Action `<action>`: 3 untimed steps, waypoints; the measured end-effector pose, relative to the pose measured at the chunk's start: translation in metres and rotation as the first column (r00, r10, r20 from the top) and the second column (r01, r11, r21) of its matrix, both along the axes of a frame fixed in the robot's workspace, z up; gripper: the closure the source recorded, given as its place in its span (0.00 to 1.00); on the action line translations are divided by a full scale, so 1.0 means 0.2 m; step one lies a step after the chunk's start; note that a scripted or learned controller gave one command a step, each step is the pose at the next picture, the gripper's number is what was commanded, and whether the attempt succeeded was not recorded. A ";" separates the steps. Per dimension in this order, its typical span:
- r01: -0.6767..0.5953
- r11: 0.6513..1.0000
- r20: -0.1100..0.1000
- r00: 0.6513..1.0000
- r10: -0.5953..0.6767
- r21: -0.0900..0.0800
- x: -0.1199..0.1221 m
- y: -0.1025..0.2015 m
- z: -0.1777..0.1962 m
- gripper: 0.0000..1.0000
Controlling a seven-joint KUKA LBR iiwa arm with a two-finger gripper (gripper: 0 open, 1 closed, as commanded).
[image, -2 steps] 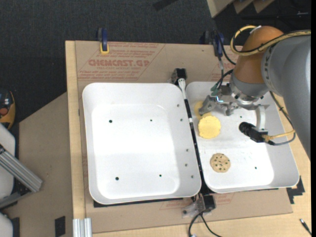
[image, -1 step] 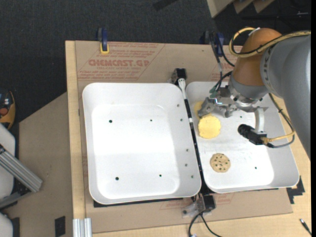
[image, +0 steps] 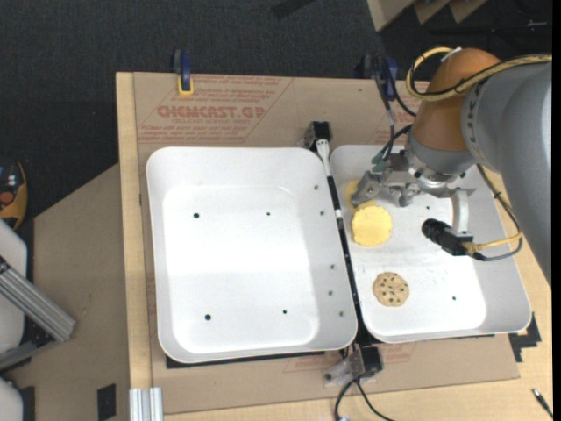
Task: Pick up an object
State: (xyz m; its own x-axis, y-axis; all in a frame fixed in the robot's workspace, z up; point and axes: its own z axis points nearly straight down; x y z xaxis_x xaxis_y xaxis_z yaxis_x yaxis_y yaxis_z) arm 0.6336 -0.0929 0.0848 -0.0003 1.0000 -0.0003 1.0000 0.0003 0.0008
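In the right bin [image: 491, 310] lie a round yellow disc [image: 372, 225] near the left wall and a chocolate-chip cookie [image: 391, 288] closer to the front. A small yellow thing [image: 353, 190] peeks out by the bin's left wall, partly hidden by the gripper. My gripper [image: 379, 191] hangs low over the back left of this bin, just above the yellow disc's far edge. I see nothing held between its parts.
The left bin [image: 175, 261] is a wide white tray beside the right one. Both rest on a cardboard sheet [image: 219, 99] held by clamps at the back. The grey arm [image: 517, 121] covers the right bin's back right corner.
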 end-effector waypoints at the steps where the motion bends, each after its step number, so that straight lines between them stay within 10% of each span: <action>1: -0.001 1.000 0.002 1.000 0.001 0.000 0.04 -0.01 0.00 0.00; 2: 0.002 1.000 -0.006 1.000 -0.002 0.002 -0.16 -0.04 0.00 0.00; 3: -0.005 1.000 0.011 1.000 0.005 0.000 -0.03 0.20 0.53 0.00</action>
